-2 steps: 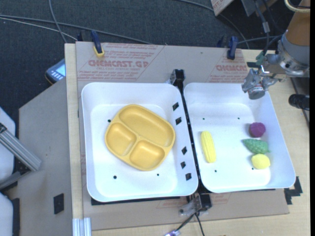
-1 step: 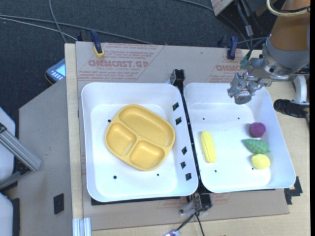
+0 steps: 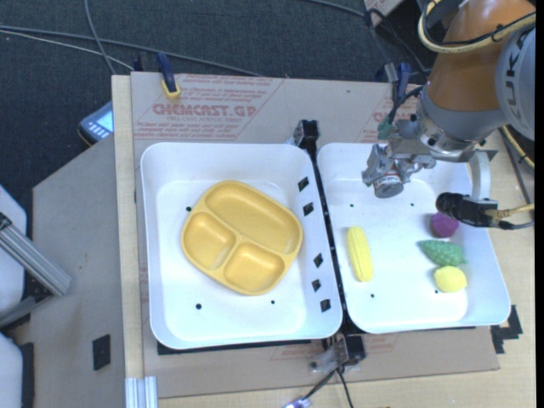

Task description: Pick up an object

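Plainly, the pickable things lie in the right bin. A yellow toy corn cob lies lengthwise near that bin's left edge, about midway along it. Three smaller pieces sit in a column along the bin's right edge. A purple round toy is farthest back, and a green knobbly toy lies just in front of it. A yellow lemon-like toy is nearest the front right corner. The green and yellow pieces lie close together; whether they touch cannot be told.

The gripper hangs over the far part of the right bin, between its back left corner and its middle, well apart from the corn cob and the three small toys. Whether the jaws are clenched or released cannot be told from this angle. The grey arm with its orange band reaches in over the bin's back right corner.

In the left bin, a yellow divided plate with three compartments lies flat in the middle. Small black clips run along the seam where the two bins meet. Both bins rest on a cardboard sheet printed in red, and a blue and yellow clamp grips its far edge near the table's back left corner.
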Motion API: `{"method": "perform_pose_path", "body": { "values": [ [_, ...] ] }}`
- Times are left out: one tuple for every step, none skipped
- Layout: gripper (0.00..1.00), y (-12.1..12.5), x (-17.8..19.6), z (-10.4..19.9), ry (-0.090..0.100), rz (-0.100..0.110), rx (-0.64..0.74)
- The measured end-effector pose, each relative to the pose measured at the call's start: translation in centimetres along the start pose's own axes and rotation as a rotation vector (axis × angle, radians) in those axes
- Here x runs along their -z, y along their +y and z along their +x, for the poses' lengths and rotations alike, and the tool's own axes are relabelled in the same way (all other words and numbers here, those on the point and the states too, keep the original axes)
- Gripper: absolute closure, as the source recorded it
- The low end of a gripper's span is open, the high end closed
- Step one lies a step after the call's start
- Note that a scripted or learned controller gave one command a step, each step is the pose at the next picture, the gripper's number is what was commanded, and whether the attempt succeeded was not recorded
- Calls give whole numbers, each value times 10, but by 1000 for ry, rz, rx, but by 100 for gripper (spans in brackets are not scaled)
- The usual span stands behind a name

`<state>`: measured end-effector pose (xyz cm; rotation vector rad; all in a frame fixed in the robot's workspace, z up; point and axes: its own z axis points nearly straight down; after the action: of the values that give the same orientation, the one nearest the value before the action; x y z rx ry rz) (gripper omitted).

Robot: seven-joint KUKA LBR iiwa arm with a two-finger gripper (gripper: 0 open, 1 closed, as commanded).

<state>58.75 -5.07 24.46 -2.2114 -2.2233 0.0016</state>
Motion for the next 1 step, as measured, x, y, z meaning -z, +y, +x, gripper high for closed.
{"method": "perform_pose_path", "body": {
  "values": [
    [100, -19, 4, 52, 0, -1, 1]
  ]
}}
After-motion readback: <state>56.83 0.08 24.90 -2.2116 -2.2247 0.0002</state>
